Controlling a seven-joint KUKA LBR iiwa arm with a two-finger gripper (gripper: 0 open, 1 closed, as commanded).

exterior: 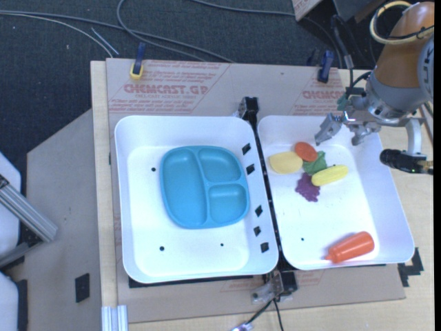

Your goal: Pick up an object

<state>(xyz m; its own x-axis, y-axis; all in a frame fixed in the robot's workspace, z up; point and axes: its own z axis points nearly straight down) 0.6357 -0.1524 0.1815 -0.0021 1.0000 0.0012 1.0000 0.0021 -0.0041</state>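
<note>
Toys are the prize, and they sit in the right bin (386,205): nearest the camera an orange carrot (351,246) lies alone by the front rim, well apart from the rest; further back a purple grape bunch (308,187), a yellow banana piece (330,176), a green bit (317,163), a yellow lemon (285,162) and a small orange-red piece (305,150) crowd together, several touching. Beyond them the gripper (340,132) hovers over the bin's back edge, fingers spread apart and nothing between them. For a clean grab I'd judge the lone carrot the safer pick (no neighbours to nudge), fingers straddling its narrow width; going for the cluster calls for dropping straight down on the orange-red piece, closest to the tool, with the fingers clear of the lemon and the green bit. Over on the left, the other bin (131,185) holds a blue divided plate (204,185), its compartments bare. Furthest back, clamps pin the board, blue-and-yellow one (138,61) at left.
</note>
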